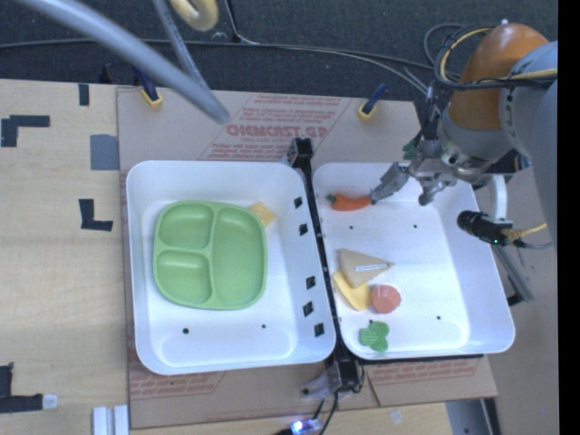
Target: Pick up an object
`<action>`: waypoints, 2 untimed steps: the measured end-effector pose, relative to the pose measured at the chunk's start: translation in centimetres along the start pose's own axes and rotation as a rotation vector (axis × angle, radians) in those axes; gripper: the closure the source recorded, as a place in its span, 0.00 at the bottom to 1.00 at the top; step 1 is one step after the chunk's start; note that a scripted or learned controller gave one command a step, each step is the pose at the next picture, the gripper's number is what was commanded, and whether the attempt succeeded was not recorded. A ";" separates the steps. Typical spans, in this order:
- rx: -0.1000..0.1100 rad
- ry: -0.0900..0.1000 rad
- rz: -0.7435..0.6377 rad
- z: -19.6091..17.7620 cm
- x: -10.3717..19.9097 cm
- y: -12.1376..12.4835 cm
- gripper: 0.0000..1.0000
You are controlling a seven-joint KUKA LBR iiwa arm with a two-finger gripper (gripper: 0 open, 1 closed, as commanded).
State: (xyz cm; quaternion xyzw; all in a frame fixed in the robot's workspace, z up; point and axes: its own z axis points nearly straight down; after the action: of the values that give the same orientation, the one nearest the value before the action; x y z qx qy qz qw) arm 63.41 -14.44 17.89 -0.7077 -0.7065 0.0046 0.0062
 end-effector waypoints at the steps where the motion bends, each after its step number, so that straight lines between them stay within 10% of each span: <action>1: -0.014 -0.002 -0.003 -0.8 0.0 0.3 0.00; 2: -0.010 -0.003 -0.003 5.4 -0.4 0.3 0.00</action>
State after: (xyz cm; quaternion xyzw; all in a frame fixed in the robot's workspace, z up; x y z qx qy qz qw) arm 63.60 -14.84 12.46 -0.7067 -0.7075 0.0021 0.0013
